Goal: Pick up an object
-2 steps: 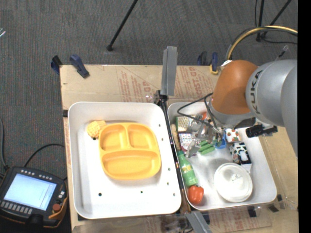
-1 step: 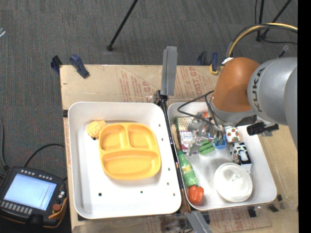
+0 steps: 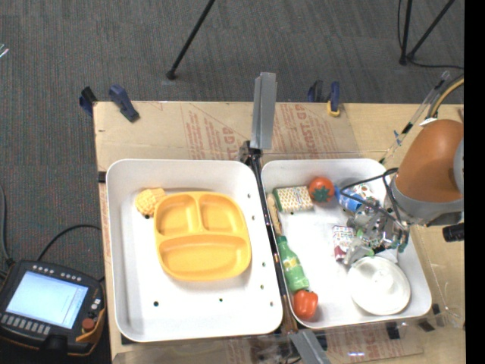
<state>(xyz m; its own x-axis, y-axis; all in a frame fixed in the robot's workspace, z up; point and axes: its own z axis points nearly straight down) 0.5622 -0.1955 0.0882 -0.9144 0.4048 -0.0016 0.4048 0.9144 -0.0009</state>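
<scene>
My gripper (image 3: pixel 362 243) hangs low over the right bin (image 3: pixel 326 226), near its right side, just above a white bowl (image 3: pixel 379 285). Under and beside it lie a small red-and-white packet (image 3: pixel 342 237) and a blue-and-white item (image 3: pixel 353 201). Other objects in this bin are a red tomato (image 3: pixel 320 189), a checkered block (image 3: pixel 293 199), a green bottle (image 3: pixel 291 261) along the left wall, and a red pepper (image 3: pixel 305 302) at the front. I see nothing clearly held between the fingers.
The left bin (image 3: pixel 129 279) holds a yellow divided plate (image 3: pixel 202 233) and a yellow corn piece (image 3: pixel 148 200) at its upper left. A grey post (image 3: pixel 264 112) stands behind the divider between the bins. A teach pendant (image 3: pixel 49 302) lies on the floor at the left.
</scene>
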